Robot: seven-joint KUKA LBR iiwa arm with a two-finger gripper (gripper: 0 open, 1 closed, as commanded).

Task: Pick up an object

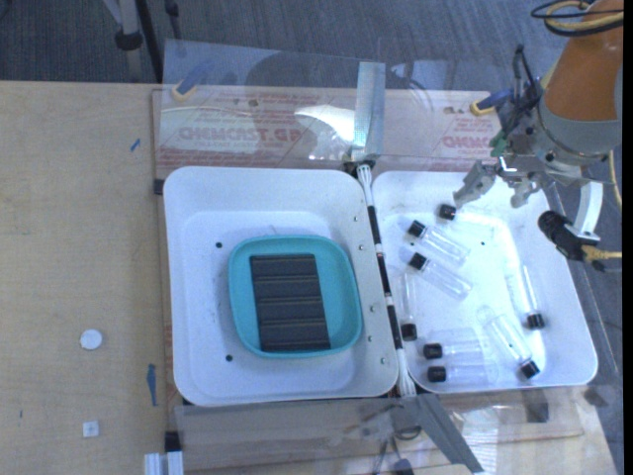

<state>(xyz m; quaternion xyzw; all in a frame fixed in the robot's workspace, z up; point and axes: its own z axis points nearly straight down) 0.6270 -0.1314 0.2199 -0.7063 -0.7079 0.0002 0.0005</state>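
Clear plastic vials with black caps lie scattered across the right-hand shallow white bin (584, 359), which sits on the pale wooden bench (69, 216) beside its twin. One capped vial (438, 243) rests near the bin's upper left, another (437, 273) just below it, two more (460, 348) (463, 372) lie along the lower edge, a further one (504, 339) slants toward the lower right, and a slim one (527, 295) lies near the right wall. The left-hand white bin (188, 206) holds a teal square tray with a dark ribbed insert (292, 300), well apart from the arm. The grey arm with its orange band (584, 77) reaches in from the right, and its two-finger pincer (492, 186) hangs over the upper part of the right bin; the fingers look spread, with nothing visible between them. A small black cap (447, 211) lies just below and to the left of the nearer fingertip, apparently not gripped. As for progress, the pick seems not yet made: every vial rests on the bin floor and none is lifted. What is left is likely the whole grasp, namely lowering onto a vial, closing around it and raising it clear.
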